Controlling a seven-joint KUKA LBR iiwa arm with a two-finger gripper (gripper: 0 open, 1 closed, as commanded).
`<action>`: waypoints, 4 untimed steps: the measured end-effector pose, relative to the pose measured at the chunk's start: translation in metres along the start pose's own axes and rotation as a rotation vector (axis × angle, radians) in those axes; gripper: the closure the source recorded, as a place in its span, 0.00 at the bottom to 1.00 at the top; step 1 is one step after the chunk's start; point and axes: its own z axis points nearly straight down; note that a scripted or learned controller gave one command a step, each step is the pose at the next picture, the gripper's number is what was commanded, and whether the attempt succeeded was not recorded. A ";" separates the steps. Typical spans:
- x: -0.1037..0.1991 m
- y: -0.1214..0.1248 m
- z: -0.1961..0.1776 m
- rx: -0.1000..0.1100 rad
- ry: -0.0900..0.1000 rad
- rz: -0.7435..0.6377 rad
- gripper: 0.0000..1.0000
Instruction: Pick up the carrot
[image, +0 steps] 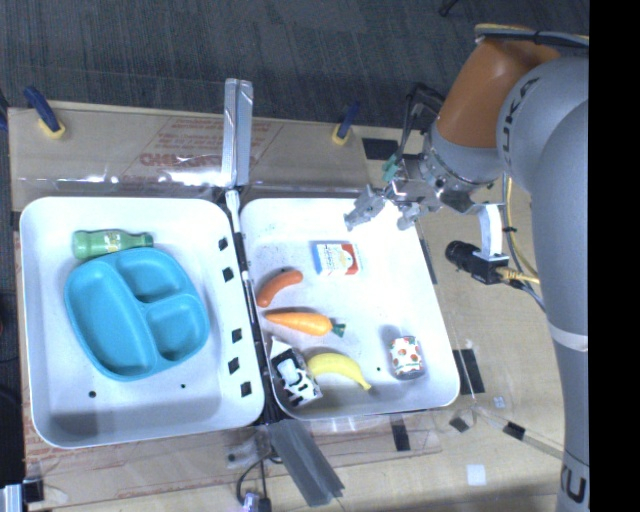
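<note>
my end effector (383, 207) hangs open and empty over the right bin's (425, 290) far edge, carrot (297, 322) mid-bin, so i'd guess i could grab the sausage (278, 286) beside it instead.

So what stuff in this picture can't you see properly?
- Gripper, camera view: small and blurry, so its fingers can't be judged.
- Small carton: label too small to read.
- Black-and-white item: too small to identify.
- Green bottle: lower edge hidden by the blue tray.
- Carrot: plainly visible, untouched.
</note>
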 end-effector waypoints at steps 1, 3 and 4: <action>0.019 -0.068 0.086 0.000 0.000 -0.353 0.00; 0.069 -0.101 0.139 0.000 -0.001 -0.305 1.00; 0.069 -0.101 0.139 0.000 -0.001 -0.305 0.00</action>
